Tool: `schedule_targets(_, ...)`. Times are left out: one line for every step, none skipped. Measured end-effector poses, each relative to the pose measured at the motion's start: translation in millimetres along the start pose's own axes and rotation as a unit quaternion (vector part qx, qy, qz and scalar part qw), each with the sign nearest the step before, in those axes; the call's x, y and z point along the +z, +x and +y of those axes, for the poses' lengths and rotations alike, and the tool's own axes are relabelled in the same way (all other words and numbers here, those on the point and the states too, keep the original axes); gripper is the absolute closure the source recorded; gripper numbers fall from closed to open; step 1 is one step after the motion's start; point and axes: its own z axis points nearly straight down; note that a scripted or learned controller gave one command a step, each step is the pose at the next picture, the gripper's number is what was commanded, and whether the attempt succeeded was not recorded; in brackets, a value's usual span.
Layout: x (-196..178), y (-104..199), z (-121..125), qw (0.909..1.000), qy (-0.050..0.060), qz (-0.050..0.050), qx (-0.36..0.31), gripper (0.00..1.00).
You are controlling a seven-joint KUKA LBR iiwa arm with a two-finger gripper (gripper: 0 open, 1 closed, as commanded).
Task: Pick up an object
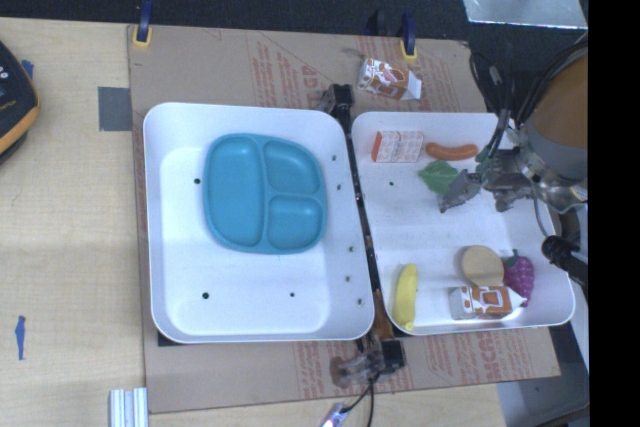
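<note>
just left of your claw (pixel 482 191), which is hovering spread open and gripping nothing, the green leaf (pixel 437 177) is lying touching its left fingertip in the right bin (pixel 400 225).

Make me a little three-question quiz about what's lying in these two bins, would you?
1. True or false: the blue plate lies in the left bin.
2. Which item lies closest to the banana?
A. hot dog
B. carton
C. box
3. Fill in: the purple item at the right bin's right edge is a bunch of ____.

Key: 1 true. 2 B. 3 grapes.
</note>
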Motion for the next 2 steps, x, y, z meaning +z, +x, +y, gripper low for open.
schedule_targets(106,-11,66,1.0000,0.001,-0.001,-0.001,0.00)
schedule_targets(104,-43,120,1.0000,-0.001,0.000,0.000,0.00)
